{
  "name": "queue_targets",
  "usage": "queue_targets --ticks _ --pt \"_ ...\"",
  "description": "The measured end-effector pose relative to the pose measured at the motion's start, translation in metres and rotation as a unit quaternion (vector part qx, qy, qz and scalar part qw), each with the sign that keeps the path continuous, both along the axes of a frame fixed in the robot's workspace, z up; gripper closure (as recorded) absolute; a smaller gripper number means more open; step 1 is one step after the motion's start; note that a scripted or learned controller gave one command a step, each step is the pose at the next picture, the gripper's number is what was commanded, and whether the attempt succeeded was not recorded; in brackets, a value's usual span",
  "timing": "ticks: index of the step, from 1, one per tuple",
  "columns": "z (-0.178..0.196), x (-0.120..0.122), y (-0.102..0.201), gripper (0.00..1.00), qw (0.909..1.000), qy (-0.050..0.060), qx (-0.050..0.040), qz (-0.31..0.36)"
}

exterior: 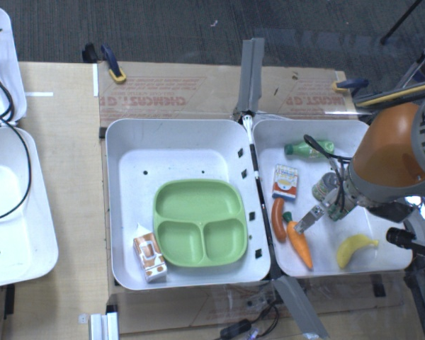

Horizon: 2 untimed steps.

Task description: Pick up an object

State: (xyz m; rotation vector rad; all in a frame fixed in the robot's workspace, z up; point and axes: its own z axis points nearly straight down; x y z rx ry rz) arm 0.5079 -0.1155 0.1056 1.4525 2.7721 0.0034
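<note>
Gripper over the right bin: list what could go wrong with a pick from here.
1. The gripper sits right beside the carrot, which lies against the hot dog; closing could nudge both or catch two.
2. The banana rests near the bin's front wall, so a push could wedge it there.

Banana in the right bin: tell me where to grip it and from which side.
Take the banana across its thick middle, coming straight down from above. It lies flat on the bin floor, curved, apart from the carrot, with bare floor on either side of it for the fingers.
</note>
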Motion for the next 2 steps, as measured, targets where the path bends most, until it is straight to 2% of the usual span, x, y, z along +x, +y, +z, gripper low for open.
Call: queue_targets --ticks 1,2 --pt "0.082 -0.029 0.044 0.0 0.9929 0.008 0.0019 -0.118" --pt "-0.018 -0.031 0.001 0.0 0.9973 0.009 0.0026 -0.073"
